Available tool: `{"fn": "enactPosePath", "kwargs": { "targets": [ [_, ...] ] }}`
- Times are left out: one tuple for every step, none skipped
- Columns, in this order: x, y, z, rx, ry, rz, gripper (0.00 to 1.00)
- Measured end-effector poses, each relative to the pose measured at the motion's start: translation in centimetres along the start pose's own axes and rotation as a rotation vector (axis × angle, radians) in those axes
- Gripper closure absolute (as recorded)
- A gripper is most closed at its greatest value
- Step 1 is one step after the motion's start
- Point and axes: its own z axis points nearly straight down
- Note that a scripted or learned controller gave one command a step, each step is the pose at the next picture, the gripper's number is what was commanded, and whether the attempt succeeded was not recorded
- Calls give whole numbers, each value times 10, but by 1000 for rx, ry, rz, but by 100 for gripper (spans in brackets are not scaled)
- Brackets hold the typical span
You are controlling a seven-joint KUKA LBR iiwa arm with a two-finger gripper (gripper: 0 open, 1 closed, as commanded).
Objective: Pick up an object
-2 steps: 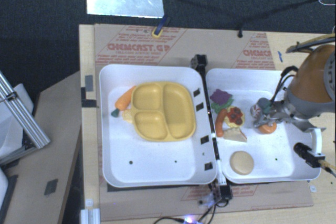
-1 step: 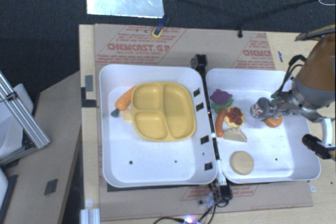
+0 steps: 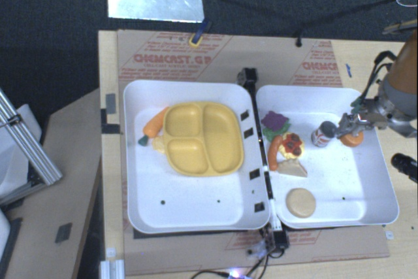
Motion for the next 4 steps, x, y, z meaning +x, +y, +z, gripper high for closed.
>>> {"fn": "enactPosePath", "kwargs": {
  "targets": [
    [0,2,-32,2,1,0,100],
    [49,13,-39,4,4,-6,100],
    [96,39,-44,2,4,-6,100],
    [152,50,-30,6,5,-6,100]
  ]
}}
